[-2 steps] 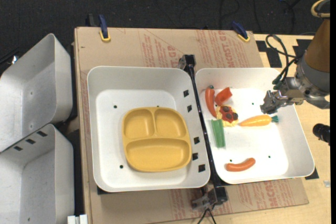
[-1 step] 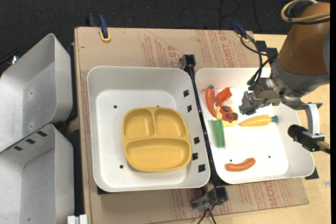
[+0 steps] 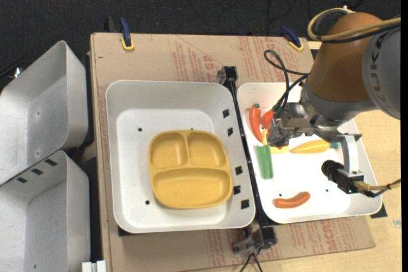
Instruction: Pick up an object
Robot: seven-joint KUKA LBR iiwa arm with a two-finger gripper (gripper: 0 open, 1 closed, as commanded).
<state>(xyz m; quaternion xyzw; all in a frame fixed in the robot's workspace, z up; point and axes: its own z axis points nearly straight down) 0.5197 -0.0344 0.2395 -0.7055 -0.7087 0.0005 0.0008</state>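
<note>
KUKA arm [image 3: 354, 67], grey with orange band, reaches in from the right and dominates the right bin. Gripper [image 3: 278, 132] sits low over that shallow white plastic bin [image 3: 319, 213], near its left wall. Can't tell the gripper's state or whether it has anything; its body hides that.

Left of the gripper, across the divider: second shallow white bin [image 3: 127, 105] holding a yellow three-compartment plastic tray [image 3: 189, 169].

Candidates, all close to the gripper:
- green flat plastic bar [image 3: 264, 162], just below it
- yellow elongated plastic piece [image 3: 310, 147], just to its right
- orange-red carrot-like toy [image 3: 255, 121], just to its left, upright along the bin wall
- red sausage-shaped toy [image 3: 292, 200], well below it, lying clear

My read: approach/descend step, nothing lifted. The cluster is tight, so the next move needs a clean single-object target and then a straight lift.

Bins rest on a cardboard sheet [image 3: 172, 60]; dark floor with cables behind.
</note>
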